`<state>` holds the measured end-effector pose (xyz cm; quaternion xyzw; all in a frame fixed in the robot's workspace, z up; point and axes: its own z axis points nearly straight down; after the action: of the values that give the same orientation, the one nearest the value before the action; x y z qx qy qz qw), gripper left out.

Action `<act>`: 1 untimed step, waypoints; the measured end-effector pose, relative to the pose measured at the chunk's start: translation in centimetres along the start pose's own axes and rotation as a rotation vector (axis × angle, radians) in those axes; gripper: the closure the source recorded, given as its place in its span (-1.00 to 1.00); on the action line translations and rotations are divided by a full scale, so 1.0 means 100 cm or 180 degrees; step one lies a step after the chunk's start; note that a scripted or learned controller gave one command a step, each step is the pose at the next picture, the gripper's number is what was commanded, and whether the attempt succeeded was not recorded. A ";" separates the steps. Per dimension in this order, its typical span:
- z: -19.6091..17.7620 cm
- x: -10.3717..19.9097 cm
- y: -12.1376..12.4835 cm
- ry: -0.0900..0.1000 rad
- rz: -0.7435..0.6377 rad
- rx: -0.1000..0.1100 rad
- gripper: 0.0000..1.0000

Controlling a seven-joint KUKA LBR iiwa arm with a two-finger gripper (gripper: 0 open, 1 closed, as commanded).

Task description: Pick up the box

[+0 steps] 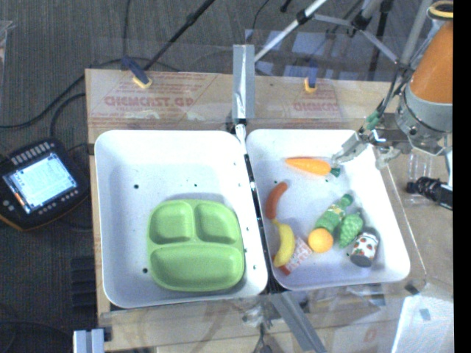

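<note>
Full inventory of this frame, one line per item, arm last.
white bins: 2, side by side on bench
tray: 1, green, three compartments, left bin
carrot: 1, orange, right bin, far side
sausage: 1, red-orange, right bin, near divider
banana: 1, yellow, right bin, near side
box: 1, white and red, under banana's end
orange: 1, right bin
bottle: 1, green, right bin
pendant: 1, black, lit screen, left of bench
arm: 1, grey and orange, right edge
</note>
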<state>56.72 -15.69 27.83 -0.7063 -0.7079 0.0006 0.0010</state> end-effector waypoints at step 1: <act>0.070 0.062 0.006 -0.0001 0.0251 0.0004 -1.00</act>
<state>57.27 -9.47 20.87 -0.7336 -0.6796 0.0013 0.0013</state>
